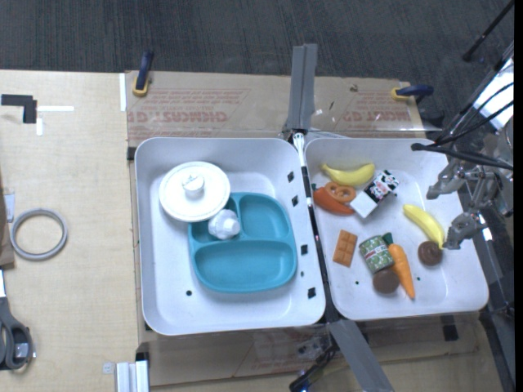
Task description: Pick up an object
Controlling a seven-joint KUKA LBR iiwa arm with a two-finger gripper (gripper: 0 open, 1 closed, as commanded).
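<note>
Pincer [459, 207] at right bin's right edge, spread, holding nothing.
Nearest banana [424, 224] lies just left, long axis running upper-left to lower-right.

Two white bins [147, 243] sit side by side. The left one holds one blue divided tray [245, 260], one white lid [194, 191] and one pale ball [222, 226]. The right one holds two bananas [348, 172], one carrot [402, 269], one green can [375, 252], one wafer [346, 247], and perhaps two brown round items [430, 254]
</note>
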